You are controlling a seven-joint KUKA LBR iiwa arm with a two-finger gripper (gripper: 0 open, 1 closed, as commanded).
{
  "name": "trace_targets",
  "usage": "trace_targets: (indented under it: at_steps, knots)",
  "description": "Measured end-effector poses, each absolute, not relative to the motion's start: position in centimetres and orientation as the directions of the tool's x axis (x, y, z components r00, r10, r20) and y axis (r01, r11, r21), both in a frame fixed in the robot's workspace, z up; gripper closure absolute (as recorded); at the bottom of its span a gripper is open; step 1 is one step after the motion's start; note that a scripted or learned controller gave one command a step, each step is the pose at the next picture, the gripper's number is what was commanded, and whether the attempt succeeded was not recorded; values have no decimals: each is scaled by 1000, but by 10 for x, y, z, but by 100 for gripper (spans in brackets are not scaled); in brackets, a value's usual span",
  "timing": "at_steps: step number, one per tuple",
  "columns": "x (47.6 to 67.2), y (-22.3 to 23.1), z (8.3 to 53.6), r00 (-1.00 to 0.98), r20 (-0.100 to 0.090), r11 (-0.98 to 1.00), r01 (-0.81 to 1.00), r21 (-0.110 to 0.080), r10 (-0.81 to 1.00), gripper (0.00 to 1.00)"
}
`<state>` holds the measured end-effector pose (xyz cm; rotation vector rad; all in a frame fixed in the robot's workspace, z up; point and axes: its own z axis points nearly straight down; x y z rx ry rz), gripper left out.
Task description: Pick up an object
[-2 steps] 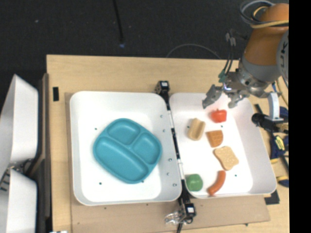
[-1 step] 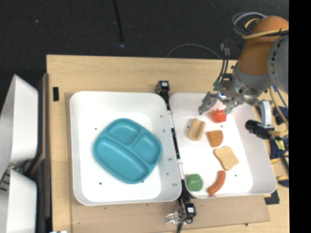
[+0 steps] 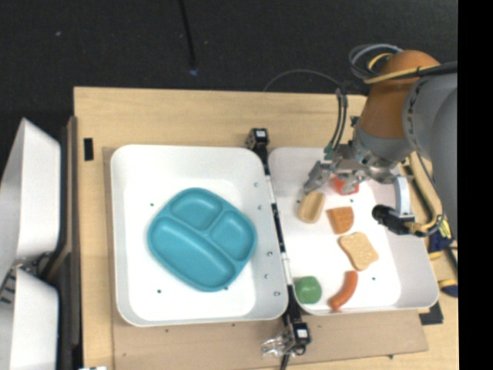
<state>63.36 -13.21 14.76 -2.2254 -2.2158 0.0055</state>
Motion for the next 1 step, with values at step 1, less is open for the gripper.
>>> trace_targets:
  at_steps: [1]
  knots:
    - [633, -133, 98, 5, -2, -5, 1000, -3, 1000, 0]
